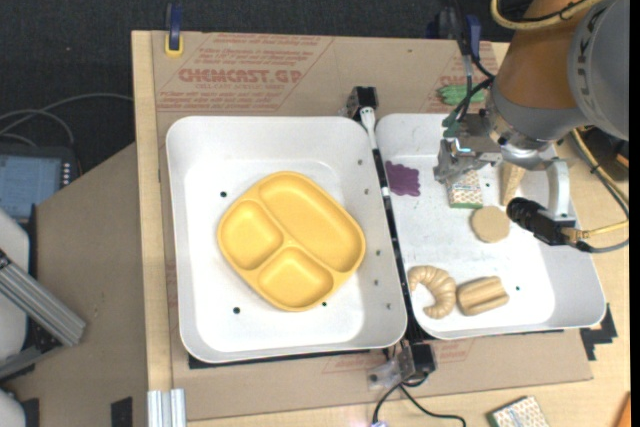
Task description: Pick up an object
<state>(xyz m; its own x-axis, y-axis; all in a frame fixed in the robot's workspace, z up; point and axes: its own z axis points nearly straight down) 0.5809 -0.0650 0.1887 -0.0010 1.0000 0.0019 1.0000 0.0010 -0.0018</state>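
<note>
The arm [560, 45] comes in from the upper right of the frame, grey with a wide orange band, and its wrist hangs over the upper part of the right bin [560, 315]. The pincer [462, 165] sits low at the left of the wrist, above a small pale, speckled square piece [466, 191]; whether it is spread or pressed together cannot be told, since the metal parts hide it.

In the right bin, toward the lower right of the frame, lie the things to pick from: a purple, ragged-edged flat piece [402, 179] near the bin's upper left wall; a round tan disc [490, 224] like a biscuit, in the middle; a curled, pale brown croissant shape [433, 287] near the lower left; and just beside it a stubby tan bread-roll shape [482, 295]. They lie apart from one another except the last two, which are close.

The left bin [200, 155], at the frame's centre, holds a yellow plate [290, 240] with three compartments, lying tilted on the bin floor. Both bins rest on the desk [250, 70].
</note>
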